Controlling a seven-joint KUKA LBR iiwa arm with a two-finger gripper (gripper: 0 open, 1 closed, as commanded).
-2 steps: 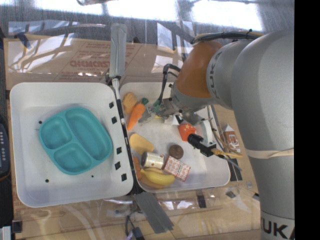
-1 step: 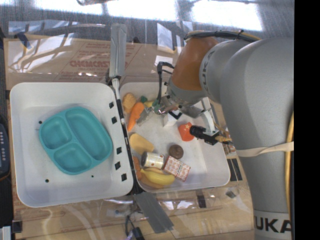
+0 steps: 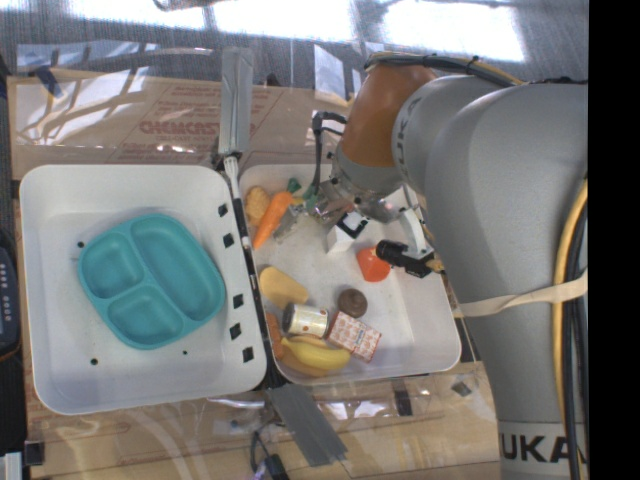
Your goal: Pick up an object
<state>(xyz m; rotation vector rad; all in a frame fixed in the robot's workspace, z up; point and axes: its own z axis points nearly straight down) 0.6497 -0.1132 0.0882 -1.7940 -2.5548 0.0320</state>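
The right bin (image 3: 430,338) holds several toy foods. A carrot (image 3: 270,216) lies at its upper left beside a tan bread-like piece (image 3: 257,203). A yellow wedge (image 3: 282,287), a small can (image 3: 305,320), a brown round piece (image 3: 351,302), a patterned packet (image 3: 356,336) and a banana (image 3: 315,355) lie toward the front. A red-orange piece (image 3: 373,264) sits mid-right. My gripper (image 3: 318,206) reaches down into the back of this bin, just right of the carrot, under the orange wrist band (image 3: 375,118). Its fingertips are too cluttered to read.
The left bin (image 3: 60,368) carries a teal divided plate (image 3: 150,278). A grey divider strip (image 3: 236,98) runs up between the bins. The bulky grey arm (image 3: 500,198) covers the right bin's right side. Cardboard lies behind the bins.
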